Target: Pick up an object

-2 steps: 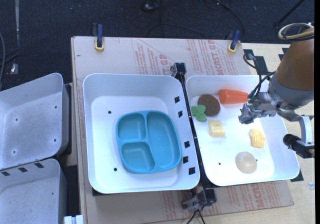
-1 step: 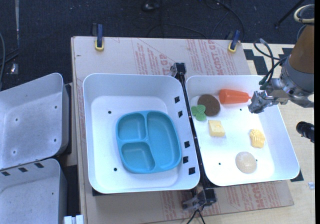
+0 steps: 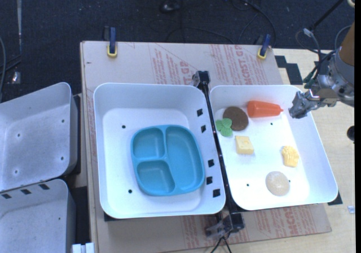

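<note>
The right bin (image 3: pixel 316 150) holds an orange carrot (image 3: pixel 263 109), a brown round patty (image 3: pixel 236 118), a green leafy piece (image 3: pixel 225 127), a pale yellow cheese cube (image 3: pixel 244 144), a yellow corn-like piece (image 3: pixel 290 156) and a cream round bun (image 3: pixel 277 183). My gripper (image 3: pixel 299 107) hangs over the bin's far right edge, just right of the carrot's tip, with nothing seen between its fingers. The arm comes in from the right edge of the view.
The left bin (image 3: pixel 113 133) holds a blue divided tray (image 3: pixel 167 159). A black divider (image 3: pixel 213 144) runs between the two bins. Spare white bins (image 3: pixel 34 127) lie off the bench at left. Yellow clamps (image 3: pixel 112 49) grip the board's far edge.
</note>
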Controlling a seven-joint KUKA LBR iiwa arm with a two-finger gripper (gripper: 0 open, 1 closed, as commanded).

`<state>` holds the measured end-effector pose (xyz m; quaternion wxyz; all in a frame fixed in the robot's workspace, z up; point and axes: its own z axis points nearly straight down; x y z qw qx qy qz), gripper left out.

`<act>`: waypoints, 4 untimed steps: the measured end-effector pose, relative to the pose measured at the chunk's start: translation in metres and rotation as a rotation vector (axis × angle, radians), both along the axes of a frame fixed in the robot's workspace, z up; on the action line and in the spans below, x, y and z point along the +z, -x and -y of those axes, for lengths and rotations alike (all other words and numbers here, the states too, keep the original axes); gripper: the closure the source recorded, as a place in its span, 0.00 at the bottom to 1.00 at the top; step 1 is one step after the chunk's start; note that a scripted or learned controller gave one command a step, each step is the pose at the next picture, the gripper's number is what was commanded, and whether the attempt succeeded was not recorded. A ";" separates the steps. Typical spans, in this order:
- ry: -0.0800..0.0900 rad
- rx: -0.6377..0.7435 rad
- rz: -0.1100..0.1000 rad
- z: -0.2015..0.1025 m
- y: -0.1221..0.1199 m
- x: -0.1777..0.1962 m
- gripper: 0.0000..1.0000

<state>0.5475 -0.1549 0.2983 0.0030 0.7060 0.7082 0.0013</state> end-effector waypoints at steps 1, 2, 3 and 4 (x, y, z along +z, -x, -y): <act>-0.004 0.005 -0.007 -0.063 0.004 -0.006 1.00; -0.004 0.005 -0.008 -0.120 -0.002 -0.019 1.00; -0.004 0.005 -0.009 -0.175 0.005 -0.040 1.00; -0.004 0.005 -0.009 -0.231 0.018 -0.054 1.00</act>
